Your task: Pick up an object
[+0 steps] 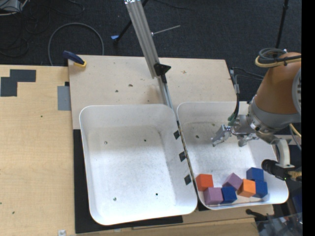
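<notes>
The gripper (220, 137) hangs over the middle of the right bin (206, 116), and I cannot tell how it stands, nothing is seen in it. The blocks (231, 187) lie well apart from it, in the near corner: orange, purple and blue ones, close together. The left bin (98, 117) is beside.
</notes>
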{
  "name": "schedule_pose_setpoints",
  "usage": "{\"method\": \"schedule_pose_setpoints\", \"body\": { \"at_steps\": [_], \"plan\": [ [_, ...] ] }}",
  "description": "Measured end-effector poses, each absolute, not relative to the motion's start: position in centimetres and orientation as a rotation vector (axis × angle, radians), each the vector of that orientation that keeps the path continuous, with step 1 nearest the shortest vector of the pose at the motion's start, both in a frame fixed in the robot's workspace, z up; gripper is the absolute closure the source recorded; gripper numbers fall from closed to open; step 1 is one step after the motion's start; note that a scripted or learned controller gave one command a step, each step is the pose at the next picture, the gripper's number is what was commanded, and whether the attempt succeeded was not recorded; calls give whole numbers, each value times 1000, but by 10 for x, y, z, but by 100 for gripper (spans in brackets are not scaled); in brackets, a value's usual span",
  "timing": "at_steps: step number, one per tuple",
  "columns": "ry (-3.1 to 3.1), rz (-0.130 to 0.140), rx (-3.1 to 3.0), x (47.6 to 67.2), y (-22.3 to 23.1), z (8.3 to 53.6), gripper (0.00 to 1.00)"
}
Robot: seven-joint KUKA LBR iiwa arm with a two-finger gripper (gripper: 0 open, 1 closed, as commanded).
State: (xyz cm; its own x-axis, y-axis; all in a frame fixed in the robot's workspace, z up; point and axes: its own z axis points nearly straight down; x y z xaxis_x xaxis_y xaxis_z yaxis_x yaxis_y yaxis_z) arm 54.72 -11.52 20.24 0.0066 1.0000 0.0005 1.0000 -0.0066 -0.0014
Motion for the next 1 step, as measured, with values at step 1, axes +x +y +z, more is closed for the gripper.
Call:
{"method": "schedule_pose_setpoints", "body": {
  "at_steps": [1],
  "plan": [
    [-2225, -5, -2220, 493, -85, 295, 0]
  ]
}}
